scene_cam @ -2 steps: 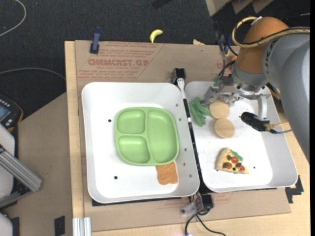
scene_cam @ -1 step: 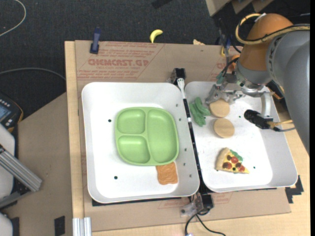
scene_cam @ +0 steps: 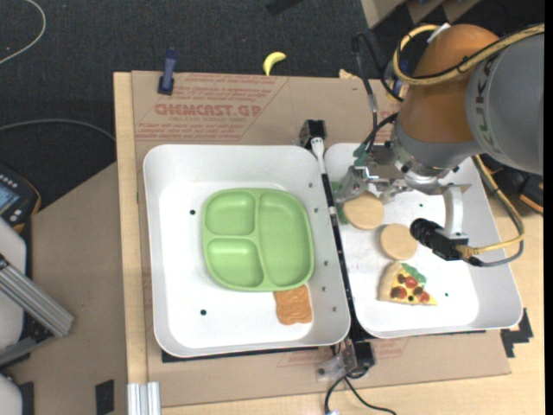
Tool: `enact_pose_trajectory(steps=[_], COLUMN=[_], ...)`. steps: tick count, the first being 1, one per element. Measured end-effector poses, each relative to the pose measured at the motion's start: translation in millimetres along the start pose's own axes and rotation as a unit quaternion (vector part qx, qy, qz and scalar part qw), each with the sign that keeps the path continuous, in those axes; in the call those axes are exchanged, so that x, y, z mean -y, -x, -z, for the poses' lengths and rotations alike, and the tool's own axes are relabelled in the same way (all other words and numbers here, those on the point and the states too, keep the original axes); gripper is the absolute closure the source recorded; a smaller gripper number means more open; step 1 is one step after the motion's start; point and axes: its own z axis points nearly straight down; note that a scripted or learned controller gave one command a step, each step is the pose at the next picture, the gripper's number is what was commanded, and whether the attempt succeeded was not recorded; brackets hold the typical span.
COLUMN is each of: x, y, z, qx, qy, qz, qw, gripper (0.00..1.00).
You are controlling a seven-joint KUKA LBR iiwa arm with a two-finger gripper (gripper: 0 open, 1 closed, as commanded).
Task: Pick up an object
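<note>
Brown cardboard sheet (scene_cam: 216, 102) covered the bench, with two white bins side by side on it and dark floor around. The pincer (scene_cam: 370, 182) hung low over the far left part of the right bin (scene_cam: 492, 305), right above a round tan biscuit (scene_cam: 364, 213). Whether it touched the biscuit was unclear, and open or closed could not be told. Nearest the camera, a pizza slice (scene_cam: 406, 285) lay flat in the right bin. An orange-brown slab (scene_cam: 294, 305) lay at the front of the left bin (scene_cam: 164, 232), against the near edge of a green divided plate (scene_cam: 257, 239). A second tan biscuit (scene_cam: 399, 241) sat between the pizza slice and the first biscuit. The grey arm (scene_cam: 510, 102) crossed the right bin's far side. Further back, a black clip (scene_cam: 313, 132) sat where the bins met. A blue clip (scene_cam: 167, 72) and a small yellow thing (scene_cam: 274, 60) were at the sheet's far edge.
</note>
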Motion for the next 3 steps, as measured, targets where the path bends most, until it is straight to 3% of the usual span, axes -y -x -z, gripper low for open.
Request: enact_pose_trajectory(steps=[1, 2, 3], x=[82, 99, 99], y=[-51, -78, -91], z=[-7, 131, 231], qx=[0.001, 0.001, 0.001], qy=[-0.005, 0.008, 0.007], qz=[-0.002, -0.001, -0.003], qw=[1.0, 1.0, 1.0], gripper=[1.0, 1.0, 1.0])
